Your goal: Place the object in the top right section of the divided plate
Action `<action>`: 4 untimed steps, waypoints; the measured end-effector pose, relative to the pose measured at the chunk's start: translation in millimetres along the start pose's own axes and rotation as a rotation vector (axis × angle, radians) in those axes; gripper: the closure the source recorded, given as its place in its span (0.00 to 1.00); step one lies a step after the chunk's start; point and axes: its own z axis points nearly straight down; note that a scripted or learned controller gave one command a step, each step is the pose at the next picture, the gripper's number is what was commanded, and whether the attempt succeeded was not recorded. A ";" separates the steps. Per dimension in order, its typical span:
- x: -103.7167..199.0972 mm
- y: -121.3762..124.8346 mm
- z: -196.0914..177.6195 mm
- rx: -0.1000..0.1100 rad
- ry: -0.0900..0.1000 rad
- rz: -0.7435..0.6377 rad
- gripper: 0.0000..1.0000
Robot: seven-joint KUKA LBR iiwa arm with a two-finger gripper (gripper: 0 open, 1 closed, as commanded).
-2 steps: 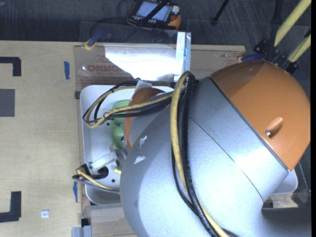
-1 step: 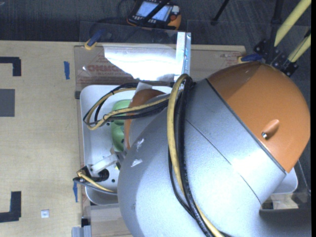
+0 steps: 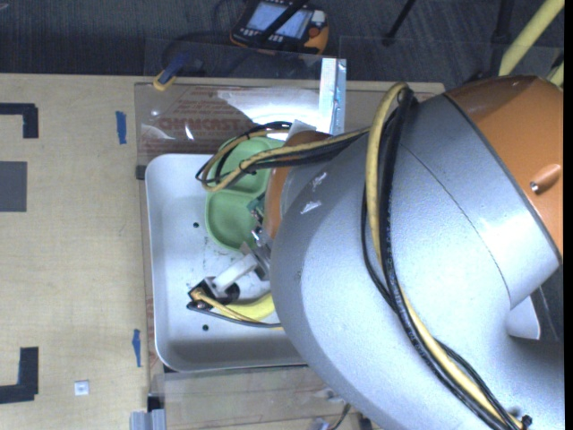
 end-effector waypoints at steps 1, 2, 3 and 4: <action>12.4 -55.6 -42.3 -0.003 0.001 0.276 0.00; 12.4 -55.6 -42.4 -0.003 0.001 0.275 0.00; 19.3 65.2 -45.1 0.000 -0.004 -0.015 0.00; 19.5 32.1 -74.6 -0.003 0.001 0.276 0.00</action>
